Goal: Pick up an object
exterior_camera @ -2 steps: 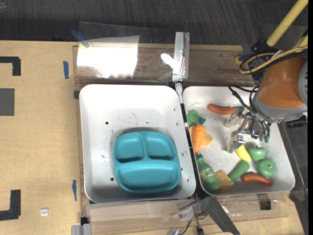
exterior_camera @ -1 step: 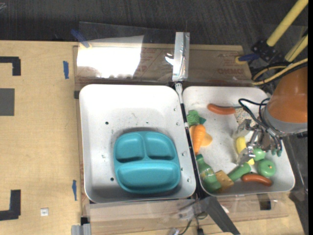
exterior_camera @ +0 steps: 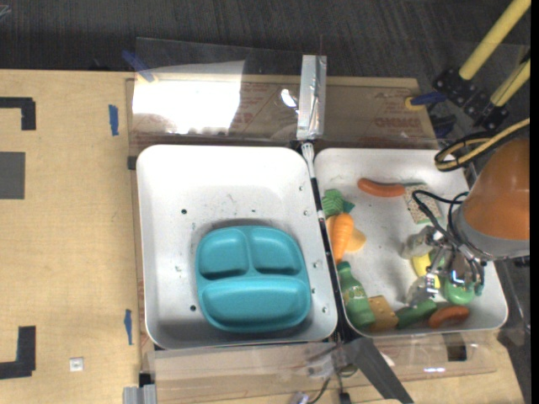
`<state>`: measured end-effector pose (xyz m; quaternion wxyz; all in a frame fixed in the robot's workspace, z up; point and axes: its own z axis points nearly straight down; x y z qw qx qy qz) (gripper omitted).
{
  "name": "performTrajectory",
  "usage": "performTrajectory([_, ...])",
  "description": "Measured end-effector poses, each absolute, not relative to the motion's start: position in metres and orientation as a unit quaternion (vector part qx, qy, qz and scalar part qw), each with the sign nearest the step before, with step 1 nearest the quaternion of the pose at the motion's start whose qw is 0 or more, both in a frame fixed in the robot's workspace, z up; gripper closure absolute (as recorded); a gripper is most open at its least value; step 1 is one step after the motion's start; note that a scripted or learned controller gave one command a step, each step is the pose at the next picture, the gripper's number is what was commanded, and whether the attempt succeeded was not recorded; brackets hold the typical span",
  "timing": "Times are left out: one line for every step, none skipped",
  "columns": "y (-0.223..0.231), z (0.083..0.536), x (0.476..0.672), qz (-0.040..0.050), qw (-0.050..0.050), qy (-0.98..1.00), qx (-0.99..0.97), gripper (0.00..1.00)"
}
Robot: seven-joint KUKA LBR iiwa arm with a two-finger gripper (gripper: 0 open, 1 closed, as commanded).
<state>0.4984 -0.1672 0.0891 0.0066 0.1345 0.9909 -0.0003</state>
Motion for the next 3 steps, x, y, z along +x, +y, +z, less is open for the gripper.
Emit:
performTrajectory([-0.167,0.102,0.502,-0.0014,0.013,0.991,0.134,1.0])
performTrajectory([-0.127,0.09,0.548,-0.001,0.007,0.999,0.031,1.0])
performTrajectory([-0.109,0.09,0.552,-0.0022,0.008,1.0,0.003,1.0])
